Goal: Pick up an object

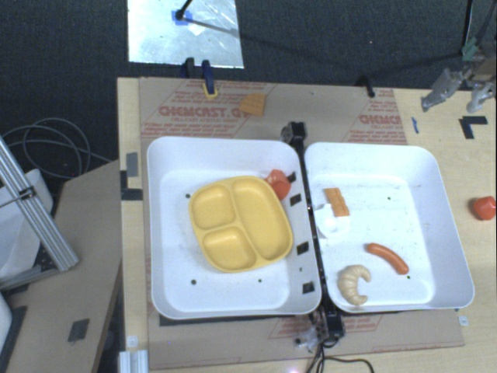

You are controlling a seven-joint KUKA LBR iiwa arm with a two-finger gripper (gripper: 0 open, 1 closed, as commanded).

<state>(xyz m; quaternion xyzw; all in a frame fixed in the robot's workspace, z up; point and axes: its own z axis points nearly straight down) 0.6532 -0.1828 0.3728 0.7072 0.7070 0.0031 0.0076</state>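
My gripper hangs over the bench at the far right, beyond the back edge of the right bin, open with nothing between its fingers. In the right bin lie an orange block on a small white piece, a red-orange sausage and a pale croissant. The left bin holds a yellow three-part tray, and a red tomato-like piece sits at the tray's back right corner.
A small red object lies on the bench right of the right bin. A tan block and blue clamps sit behind the left bin. Black clips run along the seam between the bins.
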